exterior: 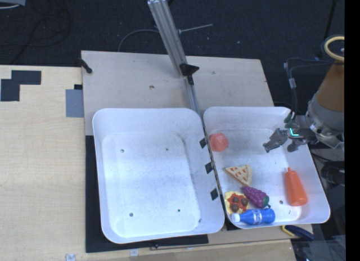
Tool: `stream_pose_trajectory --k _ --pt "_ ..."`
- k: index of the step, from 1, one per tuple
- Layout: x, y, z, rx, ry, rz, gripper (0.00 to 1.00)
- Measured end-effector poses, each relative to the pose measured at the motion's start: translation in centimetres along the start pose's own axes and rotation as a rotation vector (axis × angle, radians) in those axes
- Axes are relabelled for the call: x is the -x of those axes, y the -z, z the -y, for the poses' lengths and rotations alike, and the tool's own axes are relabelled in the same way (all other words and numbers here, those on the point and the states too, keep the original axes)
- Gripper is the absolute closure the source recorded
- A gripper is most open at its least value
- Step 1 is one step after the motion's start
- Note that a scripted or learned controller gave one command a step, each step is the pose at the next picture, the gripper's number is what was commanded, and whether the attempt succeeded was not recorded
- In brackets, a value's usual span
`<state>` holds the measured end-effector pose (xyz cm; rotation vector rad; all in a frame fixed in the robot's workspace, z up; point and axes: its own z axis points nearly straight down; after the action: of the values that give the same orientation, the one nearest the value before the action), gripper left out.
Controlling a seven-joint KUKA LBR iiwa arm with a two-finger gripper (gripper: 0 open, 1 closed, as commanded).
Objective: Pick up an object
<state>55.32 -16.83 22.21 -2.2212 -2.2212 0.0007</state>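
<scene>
My gripper [281, 143] hangs over the right part of the right bin [247, 120], its dark fingers spread apart with nothing between them. Below it, by the bin's right wall, lies an orange bottle [295, 187]. A red-pink ball [219, 141] rests near the bin's left wall, well to the gripper's left. A waffle-like wedge [239, 173] lies mid-bin. At the front sit a purple grape bunch [255, 196], a yellow and red pizza piece [235, 202] and a blue bottle [255, 216].
The left bin [112, 125] stands beside the right one, joined by dark clips [208, 167]. A slanted metal rail [171, 32] rises behind the bins. The grey arm with its orange band [332, 94] comes in from the right.
</scene>
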Motion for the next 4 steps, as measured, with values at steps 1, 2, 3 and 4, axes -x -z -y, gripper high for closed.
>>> stream_pose_trajectory --k 1,2,3,4 --pt "0.0 0.0 0.0 0.000 0.000 0.000 0.00" --pt "-0.2 -4.3 -0.1 -0.004 0.001 -0.001 0.00" --pt "0.2 -10.4 0.6 -0.005 0.000 -0.001 0.00" --pt "0.2 -12.9 0.4 0.005 0.001 0.000 0.00"
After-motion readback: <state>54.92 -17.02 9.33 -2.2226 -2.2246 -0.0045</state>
